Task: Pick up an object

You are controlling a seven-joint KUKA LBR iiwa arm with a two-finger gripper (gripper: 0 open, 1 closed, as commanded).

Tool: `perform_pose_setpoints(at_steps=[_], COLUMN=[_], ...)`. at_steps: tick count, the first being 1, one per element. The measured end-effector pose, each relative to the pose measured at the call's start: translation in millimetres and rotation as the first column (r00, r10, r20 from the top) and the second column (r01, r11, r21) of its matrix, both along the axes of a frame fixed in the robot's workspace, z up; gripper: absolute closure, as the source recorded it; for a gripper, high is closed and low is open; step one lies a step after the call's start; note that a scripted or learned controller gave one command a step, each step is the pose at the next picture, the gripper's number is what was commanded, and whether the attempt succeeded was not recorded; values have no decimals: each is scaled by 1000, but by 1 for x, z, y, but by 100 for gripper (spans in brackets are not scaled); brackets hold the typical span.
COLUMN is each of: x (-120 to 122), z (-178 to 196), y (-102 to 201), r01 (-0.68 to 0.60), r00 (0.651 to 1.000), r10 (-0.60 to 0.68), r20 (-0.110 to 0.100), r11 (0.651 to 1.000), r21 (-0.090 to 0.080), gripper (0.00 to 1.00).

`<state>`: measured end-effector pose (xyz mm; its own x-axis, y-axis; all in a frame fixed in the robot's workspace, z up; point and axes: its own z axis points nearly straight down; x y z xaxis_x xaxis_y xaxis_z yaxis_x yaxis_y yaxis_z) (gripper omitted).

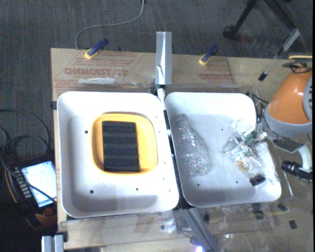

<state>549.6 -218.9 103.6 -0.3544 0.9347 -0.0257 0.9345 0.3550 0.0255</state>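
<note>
While the arm (291, 106) hangs over the right bin's (215, 101) right edge, claw state: cannot tell. Contents: 1 clear bottle (191, 146) near that bin's left wall, crumpled wrap (241, 146) by its right edge. Risk: slick clear plastic may slip or crush.

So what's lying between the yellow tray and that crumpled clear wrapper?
A clear plastic bottle lies in the right bin, plus the bins' adjoining rims, seen in the camera view.
</note>
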Motion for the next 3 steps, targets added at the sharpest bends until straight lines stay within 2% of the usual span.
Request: perform_pose_setpoints(at_steps=[1, 2, 3], x=[2, 5, 85], z=[9, 8, 75], y=[2, -1, 38], r01=[-2, -67, -84], r00=[1000, 997, 996], r10=[2, 68, 84], r20=[5, -31, -31], r11=[1000, 998, 996], r21=[5, 17, 13], gripper=[100, 100, 100])
